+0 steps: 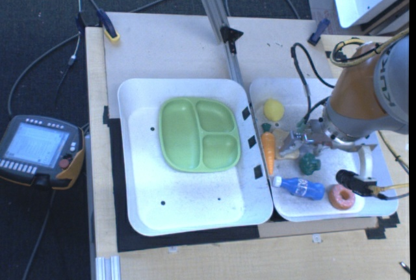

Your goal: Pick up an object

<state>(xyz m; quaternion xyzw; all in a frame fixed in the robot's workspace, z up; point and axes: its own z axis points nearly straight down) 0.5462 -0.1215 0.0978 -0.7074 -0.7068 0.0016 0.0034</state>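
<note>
Right now the hand [300, 140] hangs low in the right bin [286, 207], finger state can't tell. Carrot [268, 150] at its 9 o'clock, green toy [311, 164] just at 5, blue bottle [301, 187] at 6.

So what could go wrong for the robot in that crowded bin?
1. The end effector sits low among tightly packed things, so it may knock the carrot or the green toy aside instead of picking one up.
2. The blue bottle and donut lie near the bin's front rim, so a bump might push them against it.
</note>
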